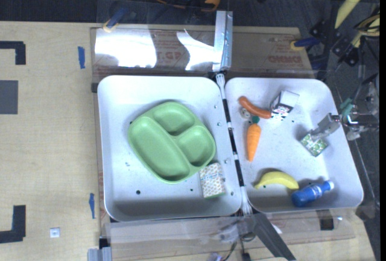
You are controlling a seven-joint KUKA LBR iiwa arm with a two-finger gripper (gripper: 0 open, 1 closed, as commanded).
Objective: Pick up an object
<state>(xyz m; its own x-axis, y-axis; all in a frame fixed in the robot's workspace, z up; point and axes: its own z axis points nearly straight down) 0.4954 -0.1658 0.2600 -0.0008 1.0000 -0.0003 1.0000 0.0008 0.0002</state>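
The right bin (347, 160) holds an orange carrot (253, 140), a reddish-orange sausage-shaped toy (255, 108), a small white box with a black-and-white end (285, 103), a yellow banana (276, 180), a blue bottle (312, 191) lying on its side, and a small green patterned packet (314, 144). My gripper (330, 123) shows as a grey metal piece low over the bin's right side. It sits just up and right of the green packet, touching or nearly touching it. Nothing can be seen held in it.
The left bin (114, 133) holds a green divided plate (172, 141) and a small pale patterned packet (211, 180) by its front right corner. A ridge (232, 145) separates the bins. Cables and stands crowd the floor at the right.
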